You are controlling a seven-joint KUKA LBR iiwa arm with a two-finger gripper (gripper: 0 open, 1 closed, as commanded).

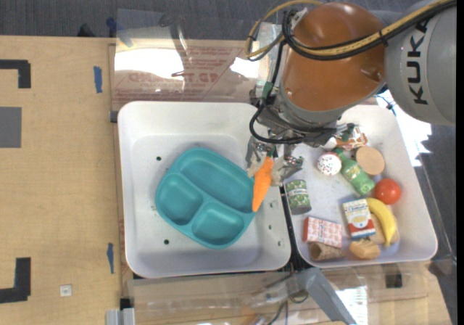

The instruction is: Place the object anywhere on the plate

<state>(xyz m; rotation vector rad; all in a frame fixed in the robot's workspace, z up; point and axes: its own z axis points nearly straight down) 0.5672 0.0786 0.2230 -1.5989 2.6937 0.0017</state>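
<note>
A teal plate (204,197) with three compartments lies tilted in the left bin (145,135). An orange carrot (261,183) hangs upright at the plate's right edge, near the divide between the two bins. My gripper (270,160) sits right above it, under the orange wrist band, and its fingers are shut on the carrot's top end. The carrot's lower tip overlaps the plate's right rim.
The right bin (417,171) holds several toy foods: a green can (297,196), a white ball (328,165), a tomato (388,191), a banana (385,220), a small carton (357,216) and a pink packet (323,231). Cardboard covers the bench at left.
</note>
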